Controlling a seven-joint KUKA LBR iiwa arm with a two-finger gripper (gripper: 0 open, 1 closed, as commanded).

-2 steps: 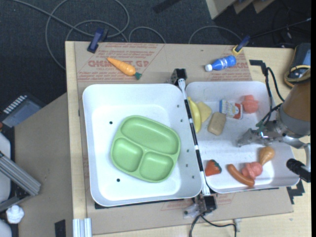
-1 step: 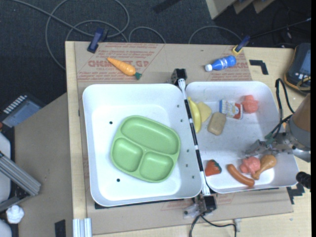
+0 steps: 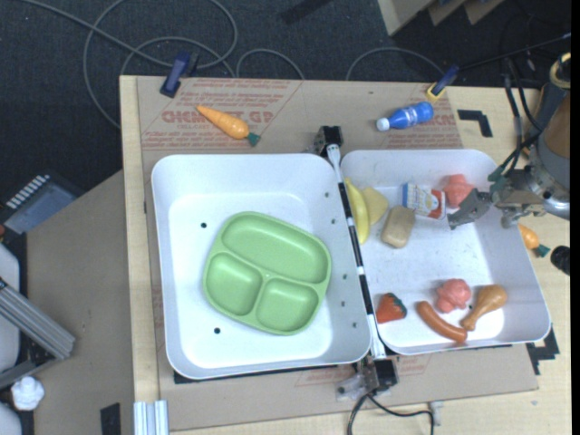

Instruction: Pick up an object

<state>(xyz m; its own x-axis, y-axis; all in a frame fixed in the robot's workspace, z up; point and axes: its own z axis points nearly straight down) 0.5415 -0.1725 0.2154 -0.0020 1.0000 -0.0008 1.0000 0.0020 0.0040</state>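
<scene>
Jaws on the dark two-finger gripper (image 3: 466,210) stand slightly apart and hold nothing; they hang over the right white bin (image 3: 513,270) near its far right side. Nearest them, just to their left, is the small carton with a red and blue label (image 3: 422,198), and just behind it a pink lumpy toy (image 3: 458,188) sits almost under the fingers. Either would be the likeliest pick, I judge. To do it well, the arm should centre the open fingers over one item only, come straight down, and close across its narrow side so the neighbour is not nudged. Further left of the jaws lie a tan block (image 3: 398,228) and a yellow banana (image 3: 361,208); in front of them, nearer the camera, a pink ball (image 3: 453,292), a brown drumstick (image 3: 485,304) and an orange sausage (image 3: 440,321).
</scene>
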